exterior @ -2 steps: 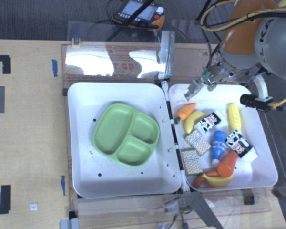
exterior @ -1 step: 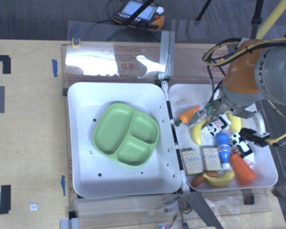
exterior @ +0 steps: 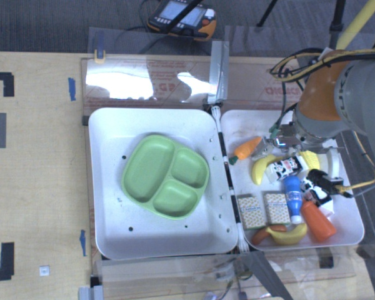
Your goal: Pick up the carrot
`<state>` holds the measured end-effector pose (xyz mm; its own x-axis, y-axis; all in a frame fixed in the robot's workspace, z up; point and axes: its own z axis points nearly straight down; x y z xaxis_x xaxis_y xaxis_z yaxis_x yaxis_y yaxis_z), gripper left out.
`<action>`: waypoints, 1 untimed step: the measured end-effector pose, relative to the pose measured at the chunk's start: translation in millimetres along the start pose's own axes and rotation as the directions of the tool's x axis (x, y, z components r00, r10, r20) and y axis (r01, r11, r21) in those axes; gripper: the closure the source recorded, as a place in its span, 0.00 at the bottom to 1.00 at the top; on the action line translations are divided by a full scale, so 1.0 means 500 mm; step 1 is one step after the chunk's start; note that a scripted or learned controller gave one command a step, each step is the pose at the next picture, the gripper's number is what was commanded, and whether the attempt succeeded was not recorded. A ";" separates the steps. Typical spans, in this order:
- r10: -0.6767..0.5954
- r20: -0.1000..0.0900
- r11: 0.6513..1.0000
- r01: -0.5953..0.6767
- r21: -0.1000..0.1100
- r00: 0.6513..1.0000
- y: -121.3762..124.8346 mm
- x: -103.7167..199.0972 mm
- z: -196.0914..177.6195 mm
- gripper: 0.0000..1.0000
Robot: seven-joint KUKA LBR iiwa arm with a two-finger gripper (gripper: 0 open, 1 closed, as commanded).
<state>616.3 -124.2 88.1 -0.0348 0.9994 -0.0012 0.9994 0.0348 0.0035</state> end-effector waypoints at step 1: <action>0.001 0.001 1.000 -0.001 -0.004 1.000 0.002 -0.001 -0.021 1.00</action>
